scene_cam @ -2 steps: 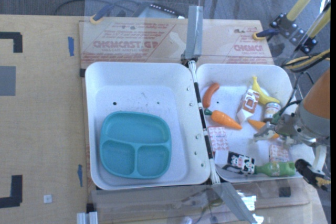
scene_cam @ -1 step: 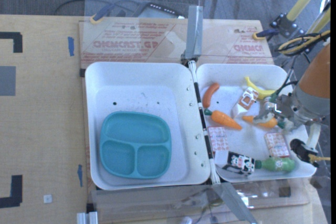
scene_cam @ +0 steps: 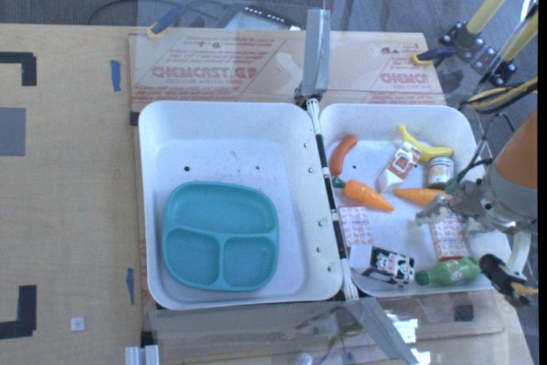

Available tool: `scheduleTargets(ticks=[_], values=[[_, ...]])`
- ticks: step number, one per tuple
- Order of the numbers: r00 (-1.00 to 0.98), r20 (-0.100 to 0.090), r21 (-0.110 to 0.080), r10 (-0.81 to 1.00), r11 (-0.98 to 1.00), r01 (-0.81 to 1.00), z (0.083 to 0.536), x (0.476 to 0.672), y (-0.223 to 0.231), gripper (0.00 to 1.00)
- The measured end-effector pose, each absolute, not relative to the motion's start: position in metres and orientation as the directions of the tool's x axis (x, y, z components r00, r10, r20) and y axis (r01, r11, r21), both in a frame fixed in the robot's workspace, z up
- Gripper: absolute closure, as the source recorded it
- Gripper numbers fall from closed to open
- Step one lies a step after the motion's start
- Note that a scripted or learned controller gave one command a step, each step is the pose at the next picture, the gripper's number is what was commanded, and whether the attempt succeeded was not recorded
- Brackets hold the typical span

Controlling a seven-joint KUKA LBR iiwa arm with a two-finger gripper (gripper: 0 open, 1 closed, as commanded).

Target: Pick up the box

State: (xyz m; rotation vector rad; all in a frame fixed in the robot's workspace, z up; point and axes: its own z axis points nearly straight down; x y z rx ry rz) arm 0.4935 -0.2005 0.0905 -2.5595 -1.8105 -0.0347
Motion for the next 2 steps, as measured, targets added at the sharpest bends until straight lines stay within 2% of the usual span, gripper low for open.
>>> scheduleTargets(ticks=[1,2], values=[[0.338,0.013,0.007,0.941,-0.338,0.941,0.098,0.491,-0.204,1.0],[0.298,0.0,-0.001,0.955,-0.298,0.955,0.213,0.487,-0.152,1.0]])
